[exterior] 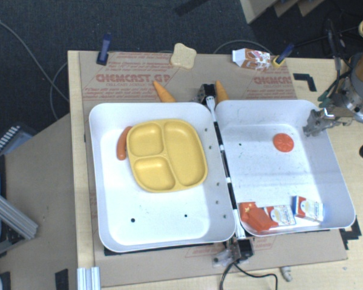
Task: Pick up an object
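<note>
My gripper (315, 124) hangs over the far right edge of the right bin (272, 180), reaching in from the right. A flat red disc (283, 142) lies in that bin a little to the left of and below the gripper, apart from it. Along the bin's near edge lie a red-orange packet (263, 216) and a small white, red and blue carton (307, 208). In the left bin (139, 222) sits a yellow divided plate (167, 154) with an orange-red sausage (121, 143) at its left side.
Outside the bins on the cardboard bench lie a bread slice (183, 55), two carrots (163, 92) (221, 91), a small milk carton (251, 58) and a blue clip (103, 49). A black clamp (207, 93) joins the bins at the far edge.
</note>
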You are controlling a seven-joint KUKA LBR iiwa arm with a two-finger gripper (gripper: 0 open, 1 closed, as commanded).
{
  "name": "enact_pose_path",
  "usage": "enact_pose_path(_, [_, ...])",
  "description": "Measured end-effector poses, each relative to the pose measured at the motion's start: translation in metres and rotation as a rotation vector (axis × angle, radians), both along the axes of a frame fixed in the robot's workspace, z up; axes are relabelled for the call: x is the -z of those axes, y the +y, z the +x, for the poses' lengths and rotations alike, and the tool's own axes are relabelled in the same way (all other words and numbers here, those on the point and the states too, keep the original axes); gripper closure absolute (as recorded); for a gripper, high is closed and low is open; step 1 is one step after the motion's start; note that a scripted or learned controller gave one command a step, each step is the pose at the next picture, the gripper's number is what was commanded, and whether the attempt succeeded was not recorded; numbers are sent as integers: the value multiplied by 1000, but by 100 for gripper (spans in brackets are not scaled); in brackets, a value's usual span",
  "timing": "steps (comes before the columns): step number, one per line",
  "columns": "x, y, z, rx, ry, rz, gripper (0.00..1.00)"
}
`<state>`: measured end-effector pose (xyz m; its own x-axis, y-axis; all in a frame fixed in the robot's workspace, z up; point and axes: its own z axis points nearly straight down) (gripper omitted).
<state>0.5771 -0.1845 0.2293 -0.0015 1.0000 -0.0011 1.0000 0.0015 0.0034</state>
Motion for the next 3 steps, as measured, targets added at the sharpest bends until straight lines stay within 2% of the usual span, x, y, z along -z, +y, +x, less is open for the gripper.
enact_pose_path(1, [8, -4, 73, 0, 1, 0, 100])
enact_pose_path(2, [36, 12, 46, 1, 4, 1, 100])
enact_pose_path(3, [35, 12, 47, 1, 3, 1, 0])
